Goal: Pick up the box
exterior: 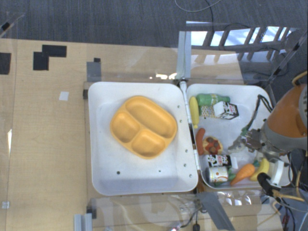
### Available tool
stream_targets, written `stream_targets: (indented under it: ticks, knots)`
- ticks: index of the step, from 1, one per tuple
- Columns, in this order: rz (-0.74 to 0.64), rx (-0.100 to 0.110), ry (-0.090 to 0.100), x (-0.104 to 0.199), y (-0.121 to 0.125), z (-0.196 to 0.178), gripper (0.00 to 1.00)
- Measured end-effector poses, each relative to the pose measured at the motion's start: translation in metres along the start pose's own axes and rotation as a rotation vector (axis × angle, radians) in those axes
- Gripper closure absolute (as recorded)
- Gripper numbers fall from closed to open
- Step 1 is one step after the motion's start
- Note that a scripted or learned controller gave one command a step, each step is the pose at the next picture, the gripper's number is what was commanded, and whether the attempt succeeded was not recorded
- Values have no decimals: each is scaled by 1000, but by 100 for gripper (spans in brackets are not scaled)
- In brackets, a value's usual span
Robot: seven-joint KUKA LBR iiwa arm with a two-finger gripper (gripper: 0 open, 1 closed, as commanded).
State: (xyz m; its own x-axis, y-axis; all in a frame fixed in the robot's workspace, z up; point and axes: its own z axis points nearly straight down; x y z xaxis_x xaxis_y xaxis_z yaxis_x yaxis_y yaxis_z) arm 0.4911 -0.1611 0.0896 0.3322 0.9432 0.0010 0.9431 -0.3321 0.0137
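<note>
The box (224,110), a small white carton with black print, lies in the upper part of the right bin (250,91), just below a green packet (211,99). My gripper (246,142) hangs over the middle of the right bin. It is below and to the right of the box and apart from it. The grey arm with its orange band (288,114) comes in from the right and hides the bin's right side.
The right bin also holds a yellow banana (194,111), a red sausage (199,139), a red-and-yellow toy (212,145), a black-and-white pack (217,160), a can (218,175) and a carrot (243,173). A yellow divided plate (143,126) lies in the left bin (110,177).
</note>
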Motion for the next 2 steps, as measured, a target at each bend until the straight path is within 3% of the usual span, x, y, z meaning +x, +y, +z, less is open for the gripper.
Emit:
stream_targets:
  ticks: [1,2]
  knots:
    - [-274,13,0,41,119,4,0]
    - [-410,1,1,5,88,2,0]
